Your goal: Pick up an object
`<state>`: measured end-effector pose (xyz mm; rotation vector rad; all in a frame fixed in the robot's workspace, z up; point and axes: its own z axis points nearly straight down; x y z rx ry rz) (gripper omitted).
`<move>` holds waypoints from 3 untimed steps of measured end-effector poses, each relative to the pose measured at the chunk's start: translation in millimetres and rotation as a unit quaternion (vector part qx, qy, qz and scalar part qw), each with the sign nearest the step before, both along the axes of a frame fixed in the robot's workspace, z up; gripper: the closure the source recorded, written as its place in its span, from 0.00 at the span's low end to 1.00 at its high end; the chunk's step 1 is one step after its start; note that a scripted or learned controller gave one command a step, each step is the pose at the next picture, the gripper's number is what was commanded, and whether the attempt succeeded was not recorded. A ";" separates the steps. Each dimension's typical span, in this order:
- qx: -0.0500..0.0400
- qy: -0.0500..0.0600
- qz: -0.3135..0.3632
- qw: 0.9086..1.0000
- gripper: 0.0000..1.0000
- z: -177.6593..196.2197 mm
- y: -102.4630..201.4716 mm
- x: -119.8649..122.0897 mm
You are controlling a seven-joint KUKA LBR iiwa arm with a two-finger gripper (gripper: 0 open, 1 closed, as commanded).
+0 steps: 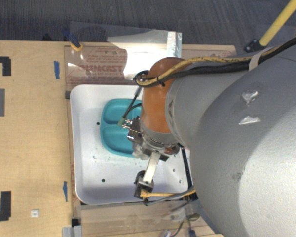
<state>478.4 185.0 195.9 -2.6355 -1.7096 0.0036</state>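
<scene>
The gripper [138,138] hangs over a turquoise two-hollow plastic dish [113,127] in a shallow white bin [84,147]; open or closed, I cannot tell. Red print on the clear plastic bag [96,65] is unreadable.

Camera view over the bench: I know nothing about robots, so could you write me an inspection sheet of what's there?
Surface: white bin on a wooden bench; a few dark specks on its floor.
Job's things: one teal dish in the bin, partly hidden under the arm.
Clutter: nothing seen.
Gripper: gripper below the orange band, over the teal dish's right part; grasp cannot be told.
Cables: yellow and black bundle along the arm's top.
Surroundings: clear plastic sheet beyond the bin, blue tape on the bench.
</scene>
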 end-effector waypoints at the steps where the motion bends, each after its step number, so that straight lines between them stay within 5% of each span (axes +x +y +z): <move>1: 0.000 -0.001 -0.305 0.952 1.00 -14.8 33.7 -0.1; 2: 0.000 -0.001 -0.419 0.908 1.00 -19.8 39.3 4.7; 3: 0.001 -0.002 -0.420 0.907 1.00 -9.4 39.6 5.8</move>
